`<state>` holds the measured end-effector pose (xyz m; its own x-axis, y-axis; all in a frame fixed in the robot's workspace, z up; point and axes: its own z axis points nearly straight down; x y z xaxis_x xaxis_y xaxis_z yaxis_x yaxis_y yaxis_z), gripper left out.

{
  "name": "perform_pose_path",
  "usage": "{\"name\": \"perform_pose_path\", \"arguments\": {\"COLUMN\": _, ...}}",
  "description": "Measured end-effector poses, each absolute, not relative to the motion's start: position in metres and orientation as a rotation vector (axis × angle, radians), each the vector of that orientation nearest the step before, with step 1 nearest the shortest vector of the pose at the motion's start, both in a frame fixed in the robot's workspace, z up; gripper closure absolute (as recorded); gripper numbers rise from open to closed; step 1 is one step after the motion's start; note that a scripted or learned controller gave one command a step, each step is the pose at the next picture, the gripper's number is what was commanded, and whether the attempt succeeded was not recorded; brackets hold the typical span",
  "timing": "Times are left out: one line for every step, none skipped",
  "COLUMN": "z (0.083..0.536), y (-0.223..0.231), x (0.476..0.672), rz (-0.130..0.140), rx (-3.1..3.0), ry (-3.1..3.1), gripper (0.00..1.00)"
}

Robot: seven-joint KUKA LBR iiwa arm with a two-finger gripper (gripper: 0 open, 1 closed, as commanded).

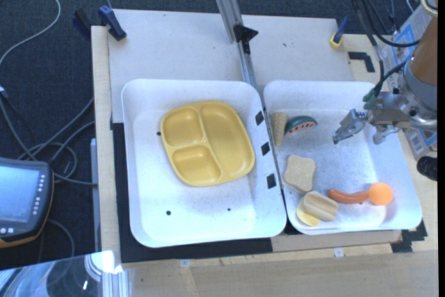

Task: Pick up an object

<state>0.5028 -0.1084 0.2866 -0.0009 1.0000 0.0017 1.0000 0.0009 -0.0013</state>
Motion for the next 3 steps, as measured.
{"name": "perform_pose_path", "arguments": {"z": 0.287, "y": -0.109, "x": 0.503, "rz": -0.001, "rx": -2.220, "ry": -2.221, "gripper": 0.00}}
{"name": "perform_pose_path", "arguments": {"z": 0.235, "y": -0.104, "x": 0.493, "rz": 0.006, "rx": -2.216, "ry": -2.217, "gripper": 0.00}}
{"name": "perform_pose_path", "arguments": {"z": 0.181, "y": -0.112, "x": 0.486, "rz": 0.007, "rx": -2.217, "ry": -2.215, "gripper": 0.00}}
